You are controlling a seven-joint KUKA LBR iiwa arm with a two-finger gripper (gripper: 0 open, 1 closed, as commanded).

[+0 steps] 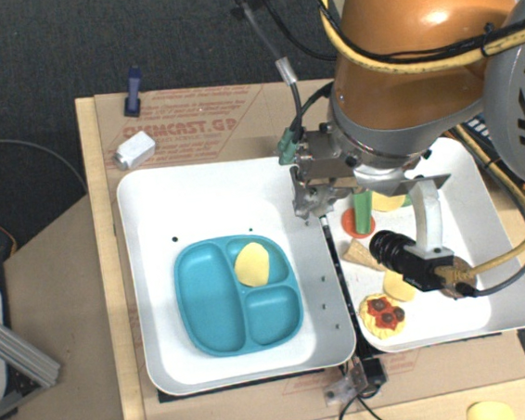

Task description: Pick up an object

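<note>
Grey pincer over right bin, grip seemingly hidden

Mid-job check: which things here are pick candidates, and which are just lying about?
Job:
claw
green stick
pizza slice
yellow piece in the tray

Lying about:
blue tray
white block
blue clip

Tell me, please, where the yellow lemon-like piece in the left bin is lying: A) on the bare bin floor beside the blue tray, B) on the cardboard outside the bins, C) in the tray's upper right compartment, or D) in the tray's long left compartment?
C: the yellow piece lies inside the blue divided tray, in its upper right compartment, above the lower right one and beside the long left one.
</note>
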